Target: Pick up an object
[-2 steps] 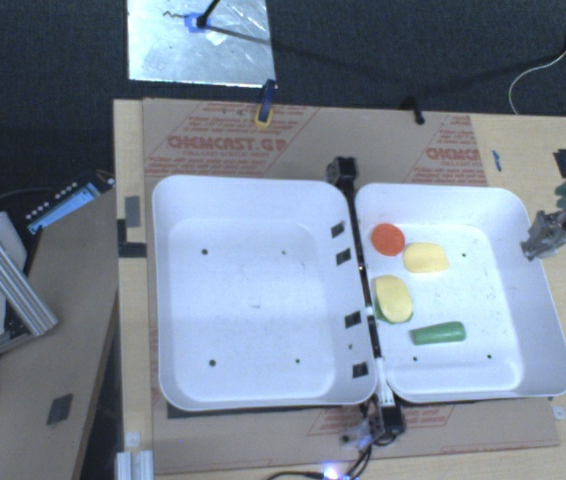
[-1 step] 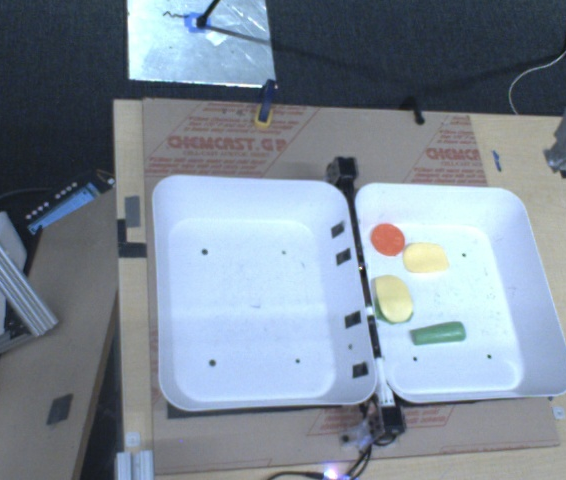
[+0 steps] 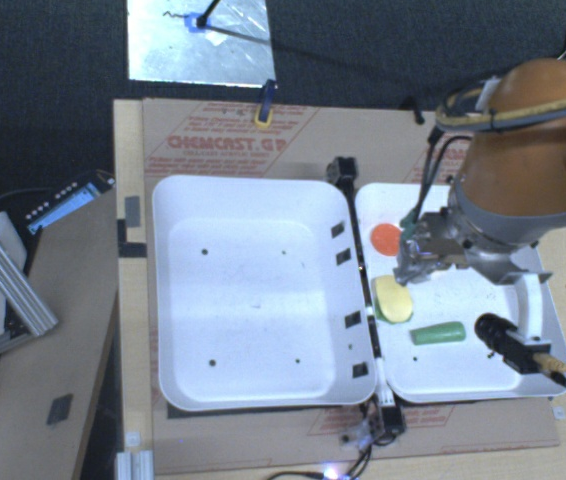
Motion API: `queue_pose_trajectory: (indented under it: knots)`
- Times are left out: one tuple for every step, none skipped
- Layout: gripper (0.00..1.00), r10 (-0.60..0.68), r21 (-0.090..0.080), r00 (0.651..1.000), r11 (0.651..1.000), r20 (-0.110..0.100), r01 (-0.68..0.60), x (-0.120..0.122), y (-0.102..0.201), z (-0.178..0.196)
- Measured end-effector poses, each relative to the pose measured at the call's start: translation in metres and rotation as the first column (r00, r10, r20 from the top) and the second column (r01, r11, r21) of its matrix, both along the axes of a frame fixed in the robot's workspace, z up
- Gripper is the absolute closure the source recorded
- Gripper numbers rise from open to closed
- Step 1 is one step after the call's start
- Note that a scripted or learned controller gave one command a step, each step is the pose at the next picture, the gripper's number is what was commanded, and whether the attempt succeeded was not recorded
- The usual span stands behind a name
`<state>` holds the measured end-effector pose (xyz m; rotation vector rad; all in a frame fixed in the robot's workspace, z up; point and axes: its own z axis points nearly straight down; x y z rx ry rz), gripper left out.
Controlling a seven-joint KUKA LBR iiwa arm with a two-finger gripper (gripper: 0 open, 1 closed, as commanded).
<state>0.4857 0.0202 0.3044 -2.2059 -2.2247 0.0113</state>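
In the right bin (image 3: 433,383) lie three things: an orange-red round piece (image 3: 385,237) near its left wall, a pale yellow lump (image 3: 394,300) below it, and a green bar (image 3: 437,334) to the lump's lower right. My gripper (image 3: 410,267) hangs low over the bin between the orange piece and the yellow lump, just above the lump's upper edge. The arm's big orange wrist covers the bin's far right part. Nothing shows between the fingers.
The left bin (image 3: 253,288) is a shallow white tray with a few small dark specks. A row of black clips (image 3: 348,258) runs along the seam between the bins. Cardboard (image 3: 223,138) lies under both bins.
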Motion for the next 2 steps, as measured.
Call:
queue_pose_trajectory:
  knots:
    - [1.00, 0.003, 0.002, 1.000, 1.000, 0.019, -0.003, 0.001, 0.075, 0.069]
    - [1.00, 0.002, 0.003, 1.000, 1.000, 0.019, -0.002, 0.001, 0.149, 0.137]
